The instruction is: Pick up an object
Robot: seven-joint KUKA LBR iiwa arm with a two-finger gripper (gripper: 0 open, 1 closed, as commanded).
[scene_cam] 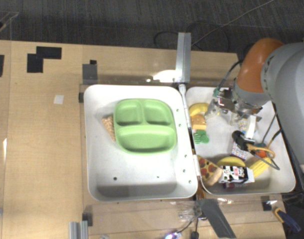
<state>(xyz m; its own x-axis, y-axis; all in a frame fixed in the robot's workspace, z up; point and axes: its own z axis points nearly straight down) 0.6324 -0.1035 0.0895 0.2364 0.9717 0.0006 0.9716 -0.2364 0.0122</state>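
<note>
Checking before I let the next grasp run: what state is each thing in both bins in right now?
green divided plate: upright, flat in left bin, compartments bare
pizza slice toy: lying flat, right bin, near corner
banana: on its side, partly behind the black patterned box
yellow item: resting against the divider wall
gripper: low over the right bin, holding nothing visible

Single fixed camera above bench [42,148] — slanted downward (arm [286,78] enters right)

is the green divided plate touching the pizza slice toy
Apart. The camera view shows the green divided plate in the left bin, the pizza slice toy in the right bin, with both bins' rims between them.
</note>
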